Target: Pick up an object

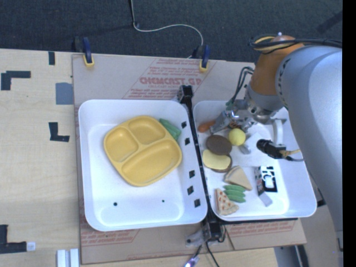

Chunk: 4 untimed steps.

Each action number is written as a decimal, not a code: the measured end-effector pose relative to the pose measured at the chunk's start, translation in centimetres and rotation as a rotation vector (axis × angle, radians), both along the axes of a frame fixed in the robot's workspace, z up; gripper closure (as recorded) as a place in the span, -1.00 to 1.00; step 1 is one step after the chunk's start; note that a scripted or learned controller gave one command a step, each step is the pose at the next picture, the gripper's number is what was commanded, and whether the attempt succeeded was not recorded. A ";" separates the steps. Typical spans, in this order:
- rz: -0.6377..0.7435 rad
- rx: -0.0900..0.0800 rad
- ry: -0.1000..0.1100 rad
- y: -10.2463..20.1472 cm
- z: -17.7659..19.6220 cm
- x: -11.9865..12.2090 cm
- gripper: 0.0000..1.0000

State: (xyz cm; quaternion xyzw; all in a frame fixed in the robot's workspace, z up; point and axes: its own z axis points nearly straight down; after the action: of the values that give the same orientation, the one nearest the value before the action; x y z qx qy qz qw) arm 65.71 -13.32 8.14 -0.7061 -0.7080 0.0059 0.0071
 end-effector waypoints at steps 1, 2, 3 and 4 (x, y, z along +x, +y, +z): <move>-0.002 -0.004 -0.007 -0.3 1.2 -0.1 1.00; -0.002 -0.005 -0.006 -0.3 1.2 -0.1 -1.00; -0.006 -0.020 0.002 2.1 0.4 0.7 -1.00; -0.007 -0.010 -0.013 2.5 2.0 1.2 1.00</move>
State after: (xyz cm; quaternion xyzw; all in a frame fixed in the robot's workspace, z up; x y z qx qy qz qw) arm 66.86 -10.78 10.12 -0.7086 -0.7056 0.0051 -0.0011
